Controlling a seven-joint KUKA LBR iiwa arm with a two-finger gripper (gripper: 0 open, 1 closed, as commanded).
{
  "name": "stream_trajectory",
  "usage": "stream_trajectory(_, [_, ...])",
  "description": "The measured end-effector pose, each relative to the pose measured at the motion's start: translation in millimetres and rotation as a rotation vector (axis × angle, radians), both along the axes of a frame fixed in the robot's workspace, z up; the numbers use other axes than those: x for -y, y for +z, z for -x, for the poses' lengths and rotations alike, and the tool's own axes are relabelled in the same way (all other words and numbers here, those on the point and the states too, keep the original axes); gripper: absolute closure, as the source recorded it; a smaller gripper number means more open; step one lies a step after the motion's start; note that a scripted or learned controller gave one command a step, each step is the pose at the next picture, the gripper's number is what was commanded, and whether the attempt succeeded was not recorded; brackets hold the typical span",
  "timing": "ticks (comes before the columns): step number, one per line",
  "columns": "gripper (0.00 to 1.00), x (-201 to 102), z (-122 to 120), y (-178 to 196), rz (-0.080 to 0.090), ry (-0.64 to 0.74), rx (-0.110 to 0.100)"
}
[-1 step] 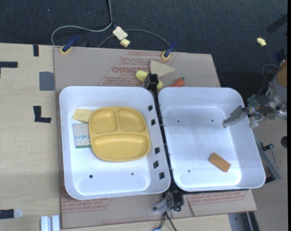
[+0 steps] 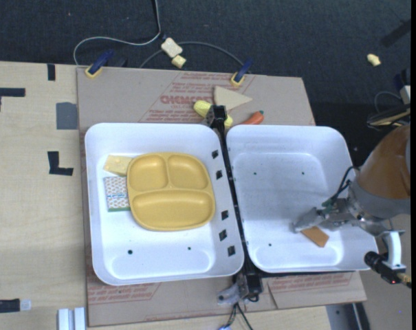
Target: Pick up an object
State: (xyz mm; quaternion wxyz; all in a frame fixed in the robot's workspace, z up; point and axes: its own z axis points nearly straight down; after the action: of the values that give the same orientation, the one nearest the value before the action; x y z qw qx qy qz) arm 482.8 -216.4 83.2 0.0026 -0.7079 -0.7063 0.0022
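1. Brown block [image 2: 316, 236] lies in the right bin [image 2: 283, 143], near its front-right corner.
2. Gripper [image 2: 311, 220] sits just above-left of the block, touching or nearly so; grip state cannot be told; nothing seen held.
3. Block's long axis runs slantwise, away from the yellow plate [image 2: 171, 191].

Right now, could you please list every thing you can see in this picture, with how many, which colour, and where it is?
White bins: 2, white, side by side on the bench.
Divided plate: 1, yellow, in the left bin.
Flat pale piece: 1, pale yellow, left bin, partly under the plate's upper left edge.
Patterned block: 1, white and green, left bin, against the plate's left side.
Brown block: 1, orange-brown, right bin, lower right, at the gripper tips.
Small items: several, yellow, tan and orange, on the cardboard behind the bins.
Clamps: 2, blue and yellow, at the cardboard's back corners.
Gripper: 1, grey, down in the right bin.
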Motion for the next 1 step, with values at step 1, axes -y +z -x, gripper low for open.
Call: stream_trajectory(1, [0.0,-48.1,-3.0,4.0,0.009,0.003,0.015])
